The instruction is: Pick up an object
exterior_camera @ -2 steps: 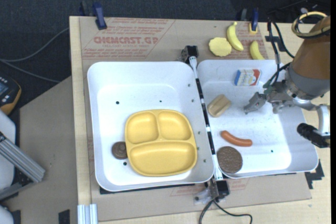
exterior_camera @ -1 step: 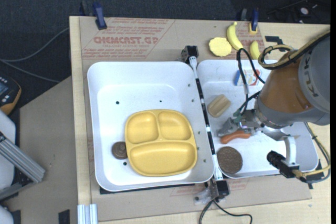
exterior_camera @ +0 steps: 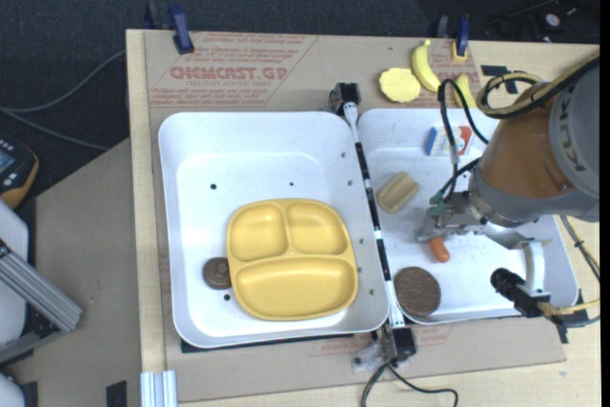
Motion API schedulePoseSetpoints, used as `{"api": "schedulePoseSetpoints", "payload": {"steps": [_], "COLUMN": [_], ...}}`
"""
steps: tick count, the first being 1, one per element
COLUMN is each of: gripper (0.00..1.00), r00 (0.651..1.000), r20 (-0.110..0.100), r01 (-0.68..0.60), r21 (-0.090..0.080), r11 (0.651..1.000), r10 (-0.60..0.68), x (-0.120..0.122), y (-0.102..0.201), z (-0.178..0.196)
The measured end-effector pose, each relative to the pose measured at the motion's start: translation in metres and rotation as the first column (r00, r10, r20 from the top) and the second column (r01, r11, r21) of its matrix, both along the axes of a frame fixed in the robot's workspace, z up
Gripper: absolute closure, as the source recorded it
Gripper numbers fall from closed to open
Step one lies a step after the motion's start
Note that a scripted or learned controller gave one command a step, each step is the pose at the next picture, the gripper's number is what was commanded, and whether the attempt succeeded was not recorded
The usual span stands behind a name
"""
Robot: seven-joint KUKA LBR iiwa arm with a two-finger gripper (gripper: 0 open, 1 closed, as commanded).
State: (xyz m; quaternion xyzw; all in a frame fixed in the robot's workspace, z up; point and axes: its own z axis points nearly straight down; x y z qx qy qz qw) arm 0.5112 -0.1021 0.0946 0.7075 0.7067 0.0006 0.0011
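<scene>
The nearest candidate for picking is a small orange, carrot-shaped plastic piece lying on the floor of the right white bin, just below the claw. The claw hangs low over it, seemingly touching or just above its upper end; whether the fingers are spread or closed cannot be told from this view, and nothing can be seen held between them. Just beside, up and to the left, lies a tan, bread-like block, and nearer the front rim sits a round brown cookie-like disc. A small blue-and-red item lies near the bin's back wall.

The left white bin holds a yellow three-compartment plastic plate and a small brown disc touching its left edge. On the table behind the bins rest a yellow banana and a yellow round toy.

The step in hand looks like the descent onto the orange piece. Next would be closing squarely around it, then lifting straight up without nudging the tan block.
</scene>
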Motion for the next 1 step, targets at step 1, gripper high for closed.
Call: {"api": "schedulePoseSetpoints", "payload": {"steps": [1], "gripper": [1.00], "r00": [1.000], "r20": [0.009], "r01": [-0.013], "r21": [0.004], "r11": [1.000], "r10": [0.013], "x": [0.0131], "y": [0.0916], "z": [0.0956]}}
